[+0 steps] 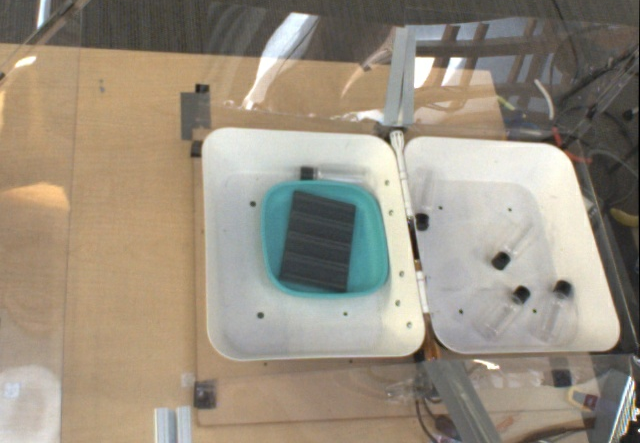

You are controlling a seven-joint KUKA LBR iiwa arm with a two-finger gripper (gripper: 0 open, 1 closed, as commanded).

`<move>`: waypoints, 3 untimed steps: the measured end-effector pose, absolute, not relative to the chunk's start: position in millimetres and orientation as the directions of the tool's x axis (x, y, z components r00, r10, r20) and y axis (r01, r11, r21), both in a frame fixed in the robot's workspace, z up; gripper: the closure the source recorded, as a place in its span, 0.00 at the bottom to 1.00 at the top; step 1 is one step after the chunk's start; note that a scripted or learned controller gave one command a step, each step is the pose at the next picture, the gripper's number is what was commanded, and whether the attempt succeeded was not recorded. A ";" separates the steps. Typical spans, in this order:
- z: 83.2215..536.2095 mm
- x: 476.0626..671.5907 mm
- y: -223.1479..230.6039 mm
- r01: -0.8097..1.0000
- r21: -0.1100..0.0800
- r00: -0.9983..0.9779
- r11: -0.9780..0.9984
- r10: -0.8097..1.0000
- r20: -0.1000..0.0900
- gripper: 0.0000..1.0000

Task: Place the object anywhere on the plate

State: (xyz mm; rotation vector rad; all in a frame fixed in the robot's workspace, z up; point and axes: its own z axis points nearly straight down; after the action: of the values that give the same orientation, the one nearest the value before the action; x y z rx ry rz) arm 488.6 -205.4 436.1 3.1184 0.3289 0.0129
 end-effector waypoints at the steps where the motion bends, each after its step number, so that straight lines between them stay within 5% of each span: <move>1: 436.1 488.6 -205.4 0.209 0.007 0.978 -0.978 0.209 0.008 0.00; 3: 436.1 488.6 -205.4 0.209 0.007 0.978 -0.978 0.209 0.007 0.00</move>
State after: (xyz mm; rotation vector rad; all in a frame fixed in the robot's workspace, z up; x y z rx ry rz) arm 488.6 -205.4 436.1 3.1185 0.3290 0.0128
